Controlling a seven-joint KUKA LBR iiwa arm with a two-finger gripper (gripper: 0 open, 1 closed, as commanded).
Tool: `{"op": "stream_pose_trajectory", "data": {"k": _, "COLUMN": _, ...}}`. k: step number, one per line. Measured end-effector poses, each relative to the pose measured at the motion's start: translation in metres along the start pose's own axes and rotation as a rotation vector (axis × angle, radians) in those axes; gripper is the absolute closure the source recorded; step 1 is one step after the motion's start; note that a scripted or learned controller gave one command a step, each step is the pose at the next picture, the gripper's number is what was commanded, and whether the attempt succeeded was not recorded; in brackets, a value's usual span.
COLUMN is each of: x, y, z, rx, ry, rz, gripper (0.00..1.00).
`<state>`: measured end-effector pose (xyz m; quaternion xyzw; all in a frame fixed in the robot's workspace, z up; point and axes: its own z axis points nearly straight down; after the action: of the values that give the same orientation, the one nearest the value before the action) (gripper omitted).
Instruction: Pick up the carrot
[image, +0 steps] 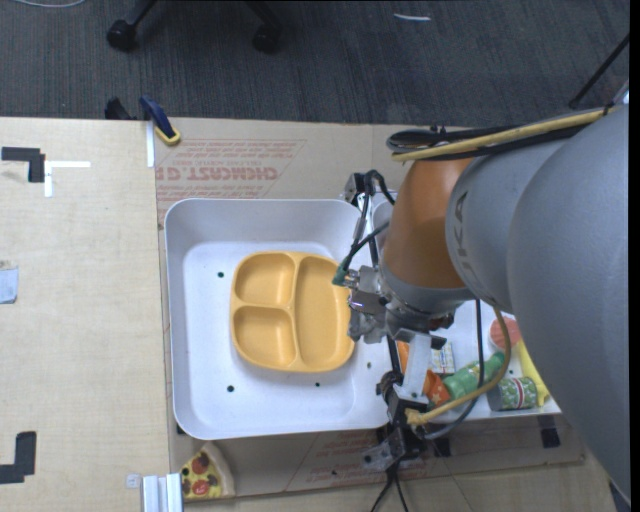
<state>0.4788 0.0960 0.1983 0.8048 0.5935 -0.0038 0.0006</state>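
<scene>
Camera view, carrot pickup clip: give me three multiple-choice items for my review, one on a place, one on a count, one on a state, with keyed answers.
1. Where does the yellow plate lie?
A. in the left white bin
B. on the cardboard
C. on the floor

2. How many compartments does the plate have?
A. two
B. three
C. five

3. What do the plate's compartments hold?
A. a carrot
B. nothing visible
C. a can

Answers: 1 A, white bin walls surround it; 2 B, two small sections sit beside one long one; 3 B, all three show bare yellow.
</scene>
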Motion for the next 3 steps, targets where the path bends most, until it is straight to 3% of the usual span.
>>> {"op": "stream_pose_trajectory", "data": {"k": 1, "x": 0.01, "y": 0.053, "z": -0.079, "rx": -0.003, "ry": 0.003, "rz": 0.259, "gripper": 1.0}}
{"op": "stream_pose_trajectory", "data": {"k": 2, "x": 0.09, "y": 0.011, "z": -0.037, "rx": 0.001, "ry": 0.001, "rz": -0.031, "gripper": 1.0}}
{"op": "stream_pose_trajectory", "data": {"k": 3, "x": 0.061, "y": 0.003, "z": -0.047, "rx": 0.0, "ry": 0.002, "rz": 0.258, "gripper": 1.0}}
